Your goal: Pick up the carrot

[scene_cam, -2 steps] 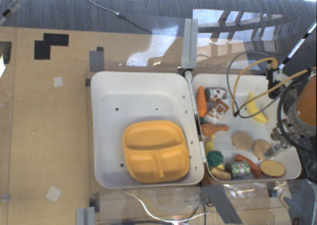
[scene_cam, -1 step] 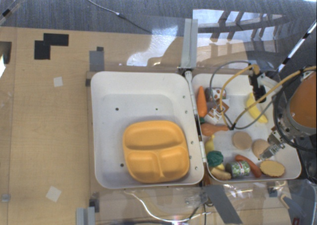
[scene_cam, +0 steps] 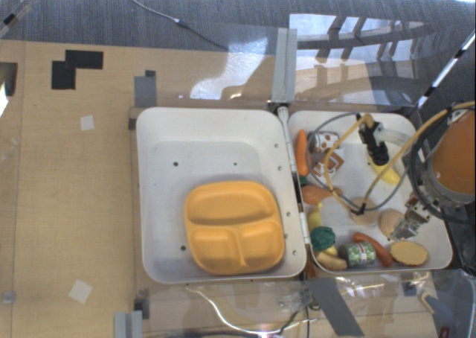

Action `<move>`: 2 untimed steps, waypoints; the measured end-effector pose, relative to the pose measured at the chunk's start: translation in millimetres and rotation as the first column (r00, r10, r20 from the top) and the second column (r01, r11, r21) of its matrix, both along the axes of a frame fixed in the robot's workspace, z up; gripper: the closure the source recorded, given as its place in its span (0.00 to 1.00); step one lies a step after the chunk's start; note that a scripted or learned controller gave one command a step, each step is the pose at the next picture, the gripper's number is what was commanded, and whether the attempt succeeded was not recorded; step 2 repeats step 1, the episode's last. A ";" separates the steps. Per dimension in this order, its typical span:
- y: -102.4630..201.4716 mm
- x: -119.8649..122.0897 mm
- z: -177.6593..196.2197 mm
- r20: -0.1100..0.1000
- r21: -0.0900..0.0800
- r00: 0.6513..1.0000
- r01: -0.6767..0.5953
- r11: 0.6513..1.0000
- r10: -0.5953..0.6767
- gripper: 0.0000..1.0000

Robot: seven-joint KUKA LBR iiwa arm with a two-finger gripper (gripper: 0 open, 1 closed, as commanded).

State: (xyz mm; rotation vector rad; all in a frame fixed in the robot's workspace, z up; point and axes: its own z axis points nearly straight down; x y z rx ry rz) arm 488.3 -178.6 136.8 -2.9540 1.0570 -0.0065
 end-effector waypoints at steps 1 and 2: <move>-10.2 12.8 -8.9 0.000 -0.002 0.944 -0.329 0.944 0.329 1.00; -10.2 12.8 -8.9 0.000 -0.002 0.944 -0.329 0.944 0.329 1.00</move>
